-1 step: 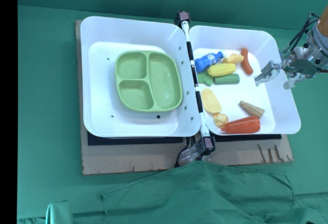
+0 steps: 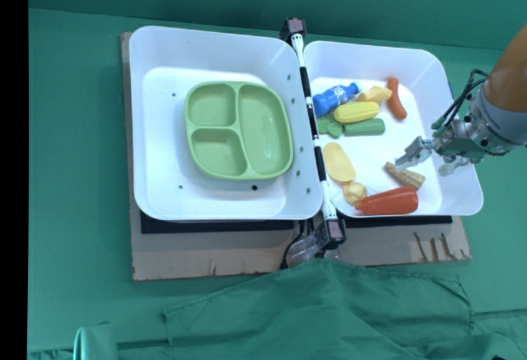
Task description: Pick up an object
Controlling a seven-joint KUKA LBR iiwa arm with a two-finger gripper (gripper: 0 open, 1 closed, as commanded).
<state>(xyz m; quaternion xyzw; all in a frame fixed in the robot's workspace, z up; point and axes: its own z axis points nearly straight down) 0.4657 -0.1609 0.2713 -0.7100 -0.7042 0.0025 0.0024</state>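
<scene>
From the overhead camera I see my tool (image 2: 422, 151) low over the right bin (image 2: 428, 70), near its right wall, with the arm (image 2: 504, 103) coming in from the right. I cannot tell how far the tool is open, and I see nothing caught in it. The closest item is a tan ridged piece (image 2: 404, 175), lying just below and left of the tool tip, apart from it. Just below that lies a red-orange carrot-like piece (image 2: 387, 202), near the bin's front edge.

Counting the right bin, I make out roughly nine toy foods: one blue bottle (image 2: 333, 97), one yellow corn-like piece (image 2: 356, 112), one green pod (image 2: 363, 128), one red sausage (image 2: 396, 98), one pale yellow spoon-shaped piece (image 2: 338, 161), and a few smaller yellow and green bits.

The left bin (image 2: 165, 53) carries one green divided plate (image 2: 239, 129) with three compartments.
</scene>
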